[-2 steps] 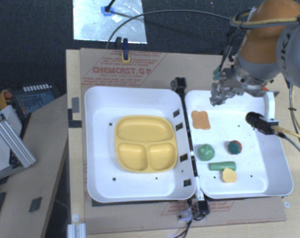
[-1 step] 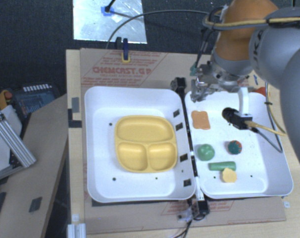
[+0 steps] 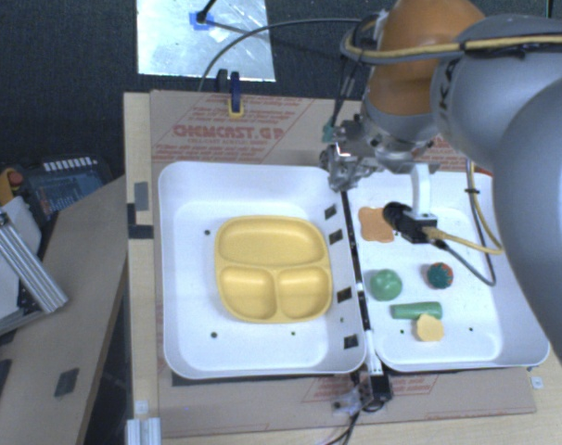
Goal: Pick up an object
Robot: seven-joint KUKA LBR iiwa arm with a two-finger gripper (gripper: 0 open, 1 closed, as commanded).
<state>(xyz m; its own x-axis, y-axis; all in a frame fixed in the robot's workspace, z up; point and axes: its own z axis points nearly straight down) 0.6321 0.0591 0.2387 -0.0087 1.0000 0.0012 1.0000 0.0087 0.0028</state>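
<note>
The right bin (image 3: 485,341) holds an orange flat piece (image 3: 375,225), a green round piece (image 3: 385,285), a teal and red ball (image 3: 439,273), a green stick (image 3: 416,311) and a yellow lump (image 3: 429,328). The gripper (image 3: 341,172) hangs at the back of the bins, above the wall between them, up and left of the orange piece. I see nothing between its fingers. A black and white part of the arm (image 3: 413,222) lies beside the orange piece.
The left bin (image 3: 184,332) holds a yellow three-section plate (image 3: 270,269). The big grey arm (image 3: 504,119) covers the right bin's back right. Cables (image 3: 466,244) loop over the right bin. A cardboard sheet (image 3: 235,123) lies under both bins.
</note>
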